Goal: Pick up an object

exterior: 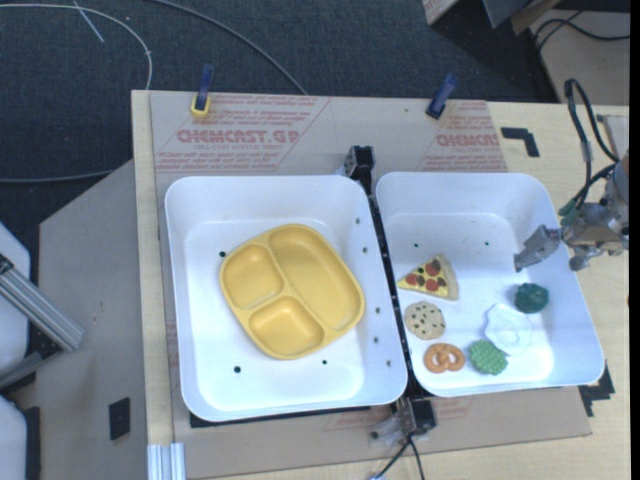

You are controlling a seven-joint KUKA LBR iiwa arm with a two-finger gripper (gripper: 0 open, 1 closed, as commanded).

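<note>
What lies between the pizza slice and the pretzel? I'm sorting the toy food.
In the camera view, the cookie lies between the pizza slice and the pretzel, all in the right bin.

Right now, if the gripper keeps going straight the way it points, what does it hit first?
The gripper points left and slightly down over the right white bin. Bare bin floor probably comes first; the pizza-slice toy lies further along. Depth is unclear.
</note>
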